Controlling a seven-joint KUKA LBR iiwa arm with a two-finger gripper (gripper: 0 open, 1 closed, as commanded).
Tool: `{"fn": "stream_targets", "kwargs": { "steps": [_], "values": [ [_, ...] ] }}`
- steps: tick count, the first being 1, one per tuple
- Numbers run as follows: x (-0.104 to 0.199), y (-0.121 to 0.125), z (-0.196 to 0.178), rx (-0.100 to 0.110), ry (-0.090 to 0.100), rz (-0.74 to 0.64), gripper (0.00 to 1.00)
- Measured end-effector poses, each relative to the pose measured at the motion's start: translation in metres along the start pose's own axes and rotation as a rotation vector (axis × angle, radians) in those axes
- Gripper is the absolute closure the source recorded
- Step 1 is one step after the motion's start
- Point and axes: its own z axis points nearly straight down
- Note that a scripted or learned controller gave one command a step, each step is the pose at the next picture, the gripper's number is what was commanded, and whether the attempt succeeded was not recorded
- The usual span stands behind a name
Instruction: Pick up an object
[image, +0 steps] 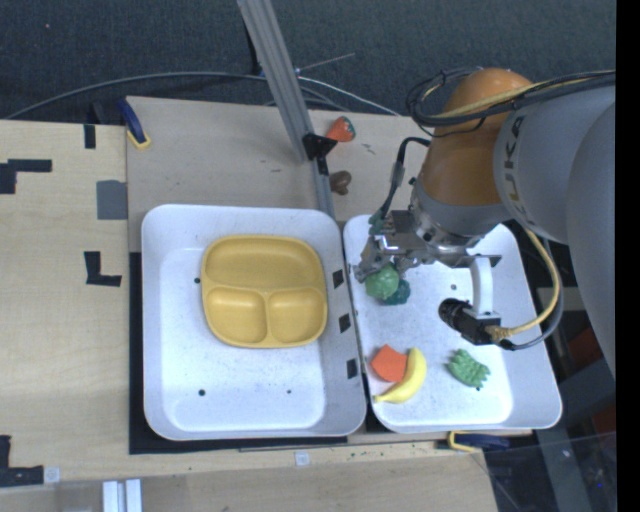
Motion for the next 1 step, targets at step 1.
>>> {"fn": "stream_targets", "kwargs": {
  "steps": [1],
  "values": [
    [0.0599,0.0071,0.0117,0.001,0.0,0.0,1.0]
  ]
}}
